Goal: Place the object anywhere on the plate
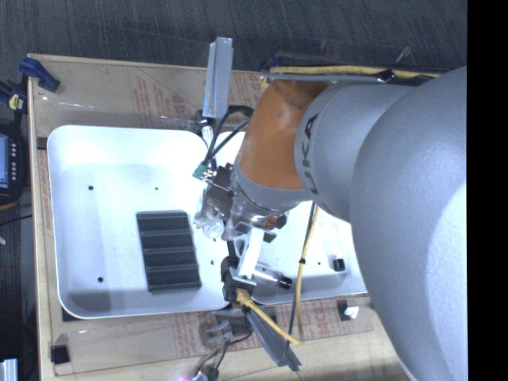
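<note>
A dark ribbed rectangular plate (168, 250) lies flat in the left white bin (87, 213), towards its front right. My gripper (211, 216) hangs low over the strip between the two bins, just right of the plate's upper right corner. The wrist hardware and cables hide its tip. Something pale and glassy shows at the tip, but I cannot make out whether it is a held object. The grey arm with its orange band (274, 145) covers most of the right bin (317, 288).
A small dark item (339, 265) lies in the right bin near the arm. A yellow cable (300, 276) hangs down across that bin's front edge. A grey upright bar (217, 78) stands behind the bins. Blue clamps (36, 71) sit at the bench's far left corner.
</note>
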Action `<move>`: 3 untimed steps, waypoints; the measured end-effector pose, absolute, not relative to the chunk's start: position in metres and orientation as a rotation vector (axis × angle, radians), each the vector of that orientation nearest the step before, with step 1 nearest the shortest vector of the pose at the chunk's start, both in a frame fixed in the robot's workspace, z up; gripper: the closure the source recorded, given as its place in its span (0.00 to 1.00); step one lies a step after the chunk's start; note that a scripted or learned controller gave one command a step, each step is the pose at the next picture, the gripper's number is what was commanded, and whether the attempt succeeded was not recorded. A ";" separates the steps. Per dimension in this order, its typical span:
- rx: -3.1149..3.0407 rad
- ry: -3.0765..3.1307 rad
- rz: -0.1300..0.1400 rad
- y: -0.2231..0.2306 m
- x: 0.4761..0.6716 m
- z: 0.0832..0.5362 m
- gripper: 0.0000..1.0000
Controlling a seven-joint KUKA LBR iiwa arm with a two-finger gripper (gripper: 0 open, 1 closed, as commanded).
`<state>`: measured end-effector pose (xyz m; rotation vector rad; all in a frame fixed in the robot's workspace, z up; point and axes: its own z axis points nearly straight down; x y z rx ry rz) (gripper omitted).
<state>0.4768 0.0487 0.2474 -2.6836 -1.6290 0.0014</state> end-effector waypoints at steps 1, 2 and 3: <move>-2.712 -1.579 0.013 0.127 0.489 0.142 1.00; -2.524 -1.867 0.002 0.094 0.478 0.249 1.00; -2.493 -1.905 0.006 0.121 0.545 0.239 1.00</move>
